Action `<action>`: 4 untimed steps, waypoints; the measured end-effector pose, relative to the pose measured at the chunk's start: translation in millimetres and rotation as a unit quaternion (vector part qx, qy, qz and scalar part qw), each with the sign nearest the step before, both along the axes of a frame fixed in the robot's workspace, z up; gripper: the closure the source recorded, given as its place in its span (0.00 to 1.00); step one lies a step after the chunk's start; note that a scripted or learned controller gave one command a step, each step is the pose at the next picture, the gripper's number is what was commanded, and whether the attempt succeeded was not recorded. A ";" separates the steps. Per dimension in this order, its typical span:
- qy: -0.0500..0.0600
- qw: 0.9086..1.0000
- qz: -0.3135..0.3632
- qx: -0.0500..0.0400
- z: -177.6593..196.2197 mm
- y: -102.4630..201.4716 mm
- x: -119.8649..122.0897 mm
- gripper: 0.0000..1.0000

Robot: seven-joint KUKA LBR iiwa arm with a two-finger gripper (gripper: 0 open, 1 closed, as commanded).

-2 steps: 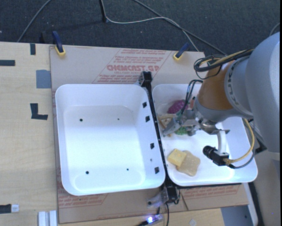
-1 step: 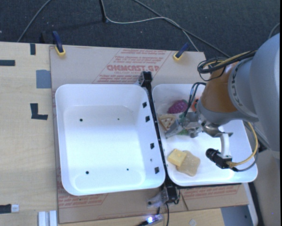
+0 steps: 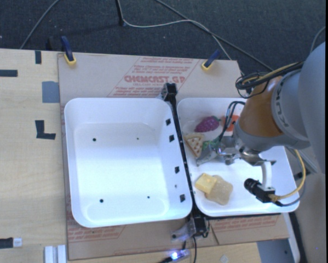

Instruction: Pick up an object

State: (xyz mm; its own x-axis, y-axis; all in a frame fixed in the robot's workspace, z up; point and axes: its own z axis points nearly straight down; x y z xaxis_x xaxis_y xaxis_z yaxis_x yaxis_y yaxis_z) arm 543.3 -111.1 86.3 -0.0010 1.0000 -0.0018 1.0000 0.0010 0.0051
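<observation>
Hovering hand (image 3: 212, 153) in right bin (image 3: 284, 201), grip unclear, yellow block (image 3: 213, 188) just below.

We see a brown cardboard sheet (image 3: 153, 78) with red print lying on a light wooden bench (image 3: 16, 147). Two clamps hold its far edge: one with a blue handle (image 3: 68, 51) at the left and one yellow and blue (image 3: 210, 62) more to the right. Pieces of dark tape (image 3: 43, 129) are stuck on the bench at the left. Beyond the bench, a grey cable (image 3: 120, 15) runs in loops over a dark carpet (image 3: 207, 4).
</observation>
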 end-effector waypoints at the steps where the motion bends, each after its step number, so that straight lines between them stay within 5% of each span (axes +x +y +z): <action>1: 0.002 1.000 0.001 0.000 -1.0 15.5 45.4 0.00; 2: 0.002 1.000 0.001 0.001 -1.1 4.4 72.6 0.00; 3: 0.002 1.000 0.000 0.000 -0.9 8.7 73.6 0.00; 4: 0.002 1.000 0.000 0.000 9.0 8.9 73.6 1.00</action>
